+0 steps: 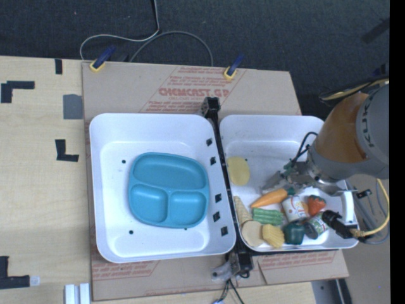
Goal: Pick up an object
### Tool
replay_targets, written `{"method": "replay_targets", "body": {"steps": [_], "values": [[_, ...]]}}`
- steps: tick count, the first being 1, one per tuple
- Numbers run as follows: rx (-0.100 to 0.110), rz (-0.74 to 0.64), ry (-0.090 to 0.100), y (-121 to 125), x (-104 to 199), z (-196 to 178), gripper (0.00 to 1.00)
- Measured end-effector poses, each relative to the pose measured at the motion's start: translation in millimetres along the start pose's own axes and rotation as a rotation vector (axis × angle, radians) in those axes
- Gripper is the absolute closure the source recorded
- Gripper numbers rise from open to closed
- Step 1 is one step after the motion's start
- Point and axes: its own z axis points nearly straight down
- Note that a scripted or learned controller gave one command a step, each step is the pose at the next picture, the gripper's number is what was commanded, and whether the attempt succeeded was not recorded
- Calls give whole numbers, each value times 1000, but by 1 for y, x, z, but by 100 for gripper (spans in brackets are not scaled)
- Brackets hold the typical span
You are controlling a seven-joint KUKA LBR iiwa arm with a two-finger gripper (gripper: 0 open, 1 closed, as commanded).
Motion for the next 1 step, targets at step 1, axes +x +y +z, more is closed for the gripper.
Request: {"method": "replay_targets", "body": {"steps": [1], "values": [[-2,-1,-3,-17,40,0,0]]}}
